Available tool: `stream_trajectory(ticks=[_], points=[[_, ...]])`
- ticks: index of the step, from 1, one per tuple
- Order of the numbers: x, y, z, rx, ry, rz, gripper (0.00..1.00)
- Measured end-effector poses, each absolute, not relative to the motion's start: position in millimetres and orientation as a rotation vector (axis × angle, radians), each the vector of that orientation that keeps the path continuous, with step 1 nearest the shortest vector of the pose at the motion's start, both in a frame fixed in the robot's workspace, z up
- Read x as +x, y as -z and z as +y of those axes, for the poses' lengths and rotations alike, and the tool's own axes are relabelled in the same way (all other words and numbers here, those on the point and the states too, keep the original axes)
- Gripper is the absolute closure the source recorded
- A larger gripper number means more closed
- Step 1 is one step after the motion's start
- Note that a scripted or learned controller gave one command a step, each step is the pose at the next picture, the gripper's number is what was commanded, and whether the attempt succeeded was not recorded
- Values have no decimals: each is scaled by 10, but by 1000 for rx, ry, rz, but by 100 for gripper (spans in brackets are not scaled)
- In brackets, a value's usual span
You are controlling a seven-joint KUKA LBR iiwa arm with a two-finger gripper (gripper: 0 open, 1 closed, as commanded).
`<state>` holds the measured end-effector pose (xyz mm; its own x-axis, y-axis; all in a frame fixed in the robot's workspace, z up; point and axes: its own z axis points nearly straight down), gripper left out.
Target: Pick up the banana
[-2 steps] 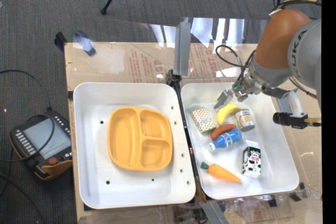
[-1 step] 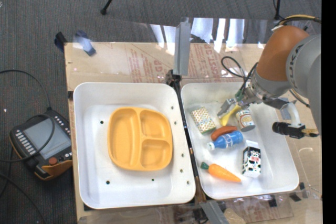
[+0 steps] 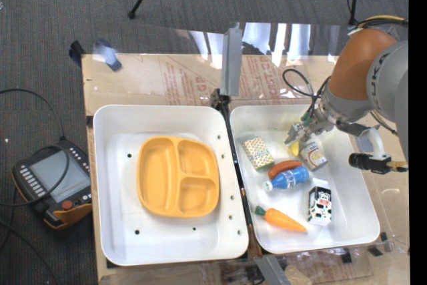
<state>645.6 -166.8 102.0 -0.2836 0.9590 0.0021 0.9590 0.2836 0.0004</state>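
A small yellow patch of the banana [image 3: 294,147] shows in the right bin [image 3: 360,223], between a patterned box and a small can. The rest of it is hidden under my gripper [image 3: 298,135], which hangs low directly over it at the bin's upper middle. The grey arm with its orange band [image 3: 357,67] reaches in from the upper right.
Close around the banana lie a patterned box [image 3: 257,152], a small can [image 3: 313,154], a red sausage [image 3: 285,167] and a blue bottle [image 3: 288,178]. A milk carton [image 3: 320,205] and a carrot [image 3: 283,219] sit nearer the front. The left bin [image 3: 113,143] holds a yellow divided plate [image 3: 178,177].
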Motion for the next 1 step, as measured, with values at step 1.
stream_trajectory(ticks=[1], points=[[6452, -2269, -943, -1991, 2, -2431, 100]])
